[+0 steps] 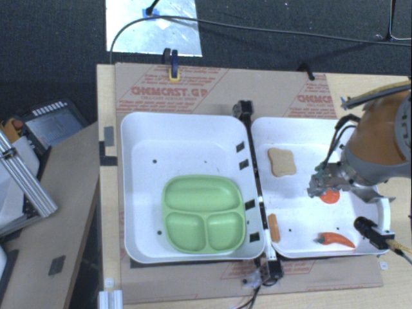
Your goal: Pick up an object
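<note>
Two white bins are sitting side by side on a cardboard-covered bench [193, 85]. In the right bin [302, 131], the gripper [320, 187] is hanging just over a red disc [330, 197], partly covering it; I cannot tell how its jaws are standing. A tan bread slice [282, 161] is lying at 10 o'clock from it, an orange pepper [336, 239] at 5 o'clock, and a small sausage [274, 227] by the divider. A green tray [203, 212] is resting in the left bin [148, 140]. Being so flat, the disc is likely risking a slip or a missed grasp.
</note>
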`<state>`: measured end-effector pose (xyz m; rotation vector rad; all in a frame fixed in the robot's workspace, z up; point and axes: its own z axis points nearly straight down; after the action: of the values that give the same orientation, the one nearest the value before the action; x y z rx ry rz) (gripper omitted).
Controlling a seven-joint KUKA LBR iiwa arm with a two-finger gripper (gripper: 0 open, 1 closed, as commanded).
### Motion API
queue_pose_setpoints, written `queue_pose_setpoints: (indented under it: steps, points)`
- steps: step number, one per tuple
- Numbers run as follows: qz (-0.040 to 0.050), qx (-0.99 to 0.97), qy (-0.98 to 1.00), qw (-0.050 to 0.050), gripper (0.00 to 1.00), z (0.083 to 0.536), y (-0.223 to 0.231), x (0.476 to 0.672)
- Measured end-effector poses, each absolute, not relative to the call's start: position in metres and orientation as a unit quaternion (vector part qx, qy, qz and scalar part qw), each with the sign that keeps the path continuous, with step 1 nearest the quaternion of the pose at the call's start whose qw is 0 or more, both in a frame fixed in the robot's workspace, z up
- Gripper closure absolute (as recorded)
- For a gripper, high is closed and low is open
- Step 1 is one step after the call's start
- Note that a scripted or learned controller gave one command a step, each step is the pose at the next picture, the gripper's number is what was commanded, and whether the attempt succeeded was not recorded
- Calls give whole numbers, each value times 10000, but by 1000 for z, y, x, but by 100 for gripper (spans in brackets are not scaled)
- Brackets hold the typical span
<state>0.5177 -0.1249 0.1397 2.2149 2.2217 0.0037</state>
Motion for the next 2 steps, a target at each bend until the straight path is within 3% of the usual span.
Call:
queue_pose_setpoints:
  steps: [2]
  points:
    - [21,7054,7088,33,100,245,-117,535]
